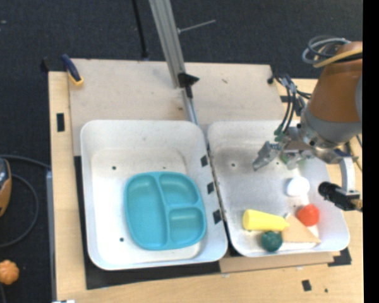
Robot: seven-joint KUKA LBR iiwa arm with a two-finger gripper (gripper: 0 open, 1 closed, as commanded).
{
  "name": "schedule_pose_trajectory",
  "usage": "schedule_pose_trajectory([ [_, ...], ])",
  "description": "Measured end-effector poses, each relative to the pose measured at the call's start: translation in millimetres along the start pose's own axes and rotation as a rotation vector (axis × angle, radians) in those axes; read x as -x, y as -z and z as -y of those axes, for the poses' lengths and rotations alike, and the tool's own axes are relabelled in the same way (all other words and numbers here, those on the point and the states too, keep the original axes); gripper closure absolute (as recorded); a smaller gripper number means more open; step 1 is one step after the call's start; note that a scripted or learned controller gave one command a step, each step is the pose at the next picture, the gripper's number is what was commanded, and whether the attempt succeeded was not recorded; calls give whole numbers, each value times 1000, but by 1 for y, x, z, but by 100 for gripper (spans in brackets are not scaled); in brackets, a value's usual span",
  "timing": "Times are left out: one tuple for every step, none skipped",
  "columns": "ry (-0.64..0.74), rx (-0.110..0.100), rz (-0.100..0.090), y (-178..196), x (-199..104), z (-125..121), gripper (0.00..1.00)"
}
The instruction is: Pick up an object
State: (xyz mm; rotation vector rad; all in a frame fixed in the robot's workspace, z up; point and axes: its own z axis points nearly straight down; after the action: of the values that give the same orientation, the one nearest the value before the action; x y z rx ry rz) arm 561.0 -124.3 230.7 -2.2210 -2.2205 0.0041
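Yellow cone (264, 220) lying flat, tip rightward

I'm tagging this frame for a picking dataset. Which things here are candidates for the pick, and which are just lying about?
For the pick, right bin: white ball, red ball, yellow cone, green ball, tan wedge.

Lying about: blue divided tray in left bin, small orange pumpkin off the bench.

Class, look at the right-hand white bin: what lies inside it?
Inside the right bin lie a yellow piece, a dark green ball, a tan wedge, a red ball and a white ball. The arm covers the bin's far right corner.
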Motion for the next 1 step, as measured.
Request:
schedule_pose_trajectory([
  [0,-2,-1,-59,-2,8,0],
])
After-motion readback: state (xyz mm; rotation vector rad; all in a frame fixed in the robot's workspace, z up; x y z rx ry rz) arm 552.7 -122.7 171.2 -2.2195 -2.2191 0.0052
